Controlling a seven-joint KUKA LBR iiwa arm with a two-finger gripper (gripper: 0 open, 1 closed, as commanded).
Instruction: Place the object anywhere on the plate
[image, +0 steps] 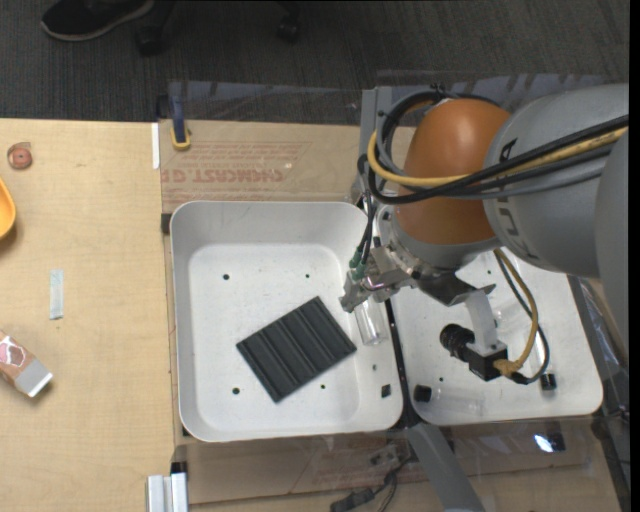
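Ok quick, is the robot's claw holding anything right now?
Gripper: hangs over the right edge of the left bin, beside the dark ribbed plate. Whether it holds anything cannot be told.

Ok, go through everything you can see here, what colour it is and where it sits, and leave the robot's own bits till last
Bins: 2, white, side by side mid-bench; left bin, right bin partly under the arm.
Plate: 1, dark grey, ribbed, flat and tilted in the left bin.
Small black bit: 1, left bin floor near its right wall.
Cardboard: 1, brown, behind the left bin.
Wooden board: 1, tan, left of the bins.
Orange thing: 1, at the board's left edge.
Grey strip: 1, on the board.
Wrapped item: 1, red and white, board's lower left.
Arm: 1, grey with orange band, over the right bin.
Pincer: 1, at the divide between the bins, beside the plate.
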